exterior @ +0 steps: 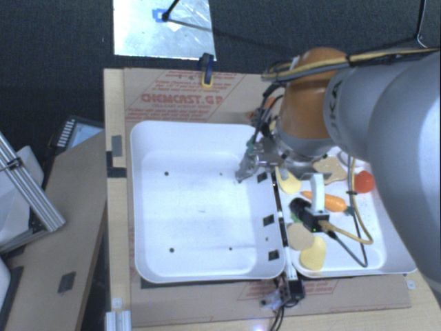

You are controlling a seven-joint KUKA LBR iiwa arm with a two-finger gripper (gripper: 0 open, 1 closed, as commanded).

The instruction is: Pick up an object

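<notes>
**Jaws over the left-hand bin, the things to pick in the other**

Dark carpet lies behind the table (79, 212), with a shiny metal sheet (162, 16) flat on it at the top of my view. On the table is a cardboard sheet (180, 94) with red print, held at its far edge by a blue and yellow clamp (206, 69). Two white bins sit on it side by side, touching along a row of black clips.

The arm (389, 123) comes in from the right of the view and covers much of the right-hand bin (387, 255). Its orange band (310, 112) is above the seam between the bins. The jaws point down and to the left, over the left-hand bin (141, 185), close to its right wall and nearer its far end. I cannot tell whether they are open or closed, and I see nothing between them.

Everything there is to pick lies in the right-hand bin – none of it near the jaws' tip. A carrot (332, 202) lies in the middle, and a red ball (364, 181) sits just beyond it, partly behind the arm. Near the seam are a pale yellow piece (290, 183) and, closer to me, a tan disc (299, 236) touching a yellow disc (313, 255). A tan slice (332, 171) peeks out from under the wrist.
</notes>
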